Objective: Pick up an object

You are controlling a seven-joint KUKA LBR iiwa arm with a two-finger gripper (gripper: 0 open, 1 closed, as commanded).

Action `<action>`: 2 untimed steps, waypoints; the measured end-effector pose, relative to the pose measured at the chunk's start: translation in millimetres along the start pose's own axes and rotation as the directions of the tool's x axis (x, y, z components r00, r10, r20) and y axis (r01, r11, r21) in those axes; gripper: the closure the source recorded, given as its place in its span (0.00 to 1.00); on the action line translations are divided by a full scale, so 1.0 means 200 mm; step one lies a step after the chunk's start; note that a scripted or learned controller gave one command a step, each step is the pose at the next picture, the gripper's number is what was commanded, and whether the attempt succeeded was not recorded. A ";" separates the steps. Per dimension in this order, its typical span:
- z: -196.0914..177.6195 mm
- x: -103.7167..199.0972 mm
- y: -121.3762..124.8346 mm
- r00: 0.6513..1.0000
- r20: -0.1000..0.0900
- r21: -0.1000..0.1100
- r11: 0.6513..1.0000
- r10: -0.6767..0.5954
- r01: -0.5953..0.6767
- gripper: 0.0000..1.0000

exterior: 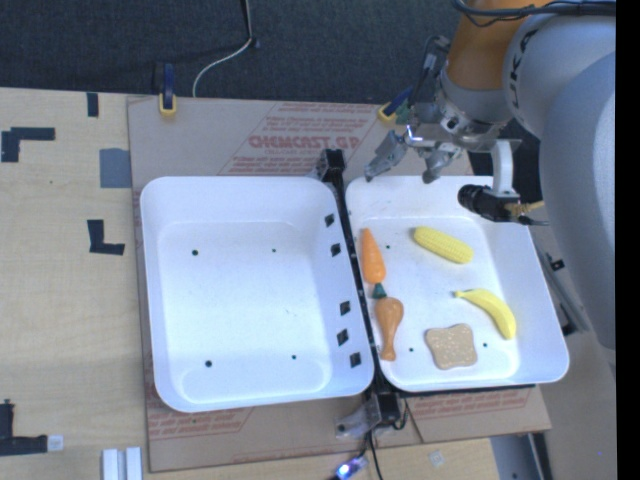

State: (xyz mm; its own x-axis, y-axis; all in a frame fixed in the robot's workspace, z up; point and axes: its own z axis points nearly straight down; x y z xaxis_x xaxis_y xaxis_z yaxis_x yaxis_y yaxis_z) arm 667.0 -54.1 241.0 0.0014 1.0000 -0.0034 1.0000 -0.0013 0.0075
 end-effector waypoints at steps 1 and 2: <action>-0.04 0.02 -0.01 1.000 0.000 0.009 1.000 -0.003 0.003 1.00; -0.53 -0.11 -0.11 1.000 -0.002 0.001 1.000 -0.002 0.002 1.00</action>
